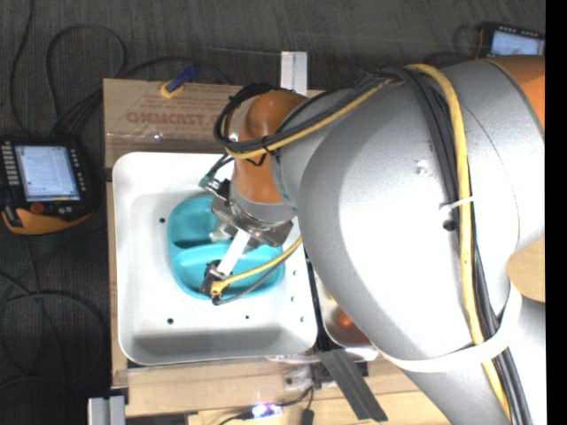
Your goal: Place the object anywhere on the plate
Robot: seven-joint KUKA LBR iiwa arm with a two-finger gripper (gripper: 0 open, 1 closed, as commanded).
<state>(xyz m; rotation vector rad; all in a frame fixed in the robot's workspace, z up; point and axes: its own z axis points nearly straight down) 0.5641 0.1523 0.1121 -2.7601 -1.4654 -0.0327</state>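
Plate (189, 242), turquoise, in white bin (142, 202) under tool (232, 235); tool's opening not discernible.

Open floor along the left and lower sides of the left bin (142, 264); the arm (399, 220) shuts off the rest.

The bulky grey arm reaches in from the right, covering nearly all of the right bin (330, 321) and the wall shared by both bins. Its orange-banded wrist hangs over the right part of the blue plate (188, 237), so only the plate's left part lies open from above. White bin floor shows bare to the left of the plate, below it, and in the upper left corner. The bin's raised rim borders these gaps.
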